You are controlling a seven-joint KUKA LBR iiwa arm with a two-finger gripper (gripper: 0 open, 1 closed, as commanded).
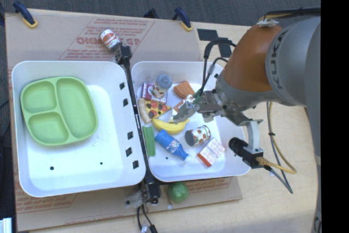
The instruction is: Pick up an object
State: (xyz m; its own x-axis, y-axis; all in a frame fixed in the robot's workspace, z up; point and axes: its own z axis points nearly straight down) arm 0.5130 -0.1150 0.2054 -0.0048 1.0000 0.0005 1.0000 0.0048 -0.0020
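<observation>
Jaws [184, 109] at 12 o'clock of banana [170, 126], right bin [232, 169]; opening cannot be told, nothing visibly held. Pick judged pending: 0 objects lifted.

Green divided tray [58, 111], perhaps plastic

Curved yellow banana [170, 126] lying flat, centre of right shallow white bin [232, 171]; blue plastic bottle [171, 145] at its 6 o'clock, pizza-slice toy [151, 109] at 10 o'clock.
</observation>
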